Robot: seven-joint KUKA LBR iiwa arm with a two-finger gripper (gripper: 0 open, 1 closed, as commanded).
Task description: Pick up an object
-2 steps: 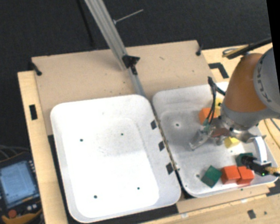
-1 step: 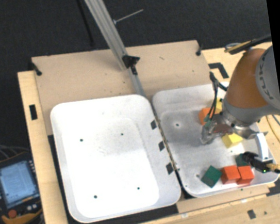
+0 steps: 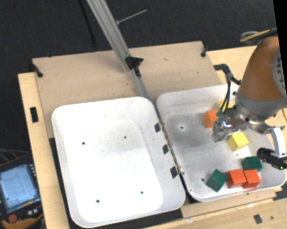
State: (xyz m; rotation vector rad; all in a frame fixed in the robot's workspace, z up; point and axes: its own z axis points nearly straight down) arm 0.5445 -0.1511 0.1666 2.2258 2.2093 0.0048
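My gripper (image 3: 221,128) hangs low over the right bin (image 3: 191,147), in its upper right part, beneath the grey and orange wrist. An orange block (image 3: 211,118) lies just up and left of the gripper, touching or very close to it. A yellow block (image 3: 238,140) sits just below and right of it. Along the bin's front edge lie a green block (image 3: 215,180), two orange blocks (image 3: 236,177) (image 3: 251,177) side by side, and a dark green block (image 3: 252,163) behind them.
The left bin (image 3: 110,159) lies beside the right one, joined by black clips at the shared rim. A slanted metal pole (image 3: 116,38) rises from the bench's back. A pendant with a screen (image 3: 13,189) sits off the bench at far left.
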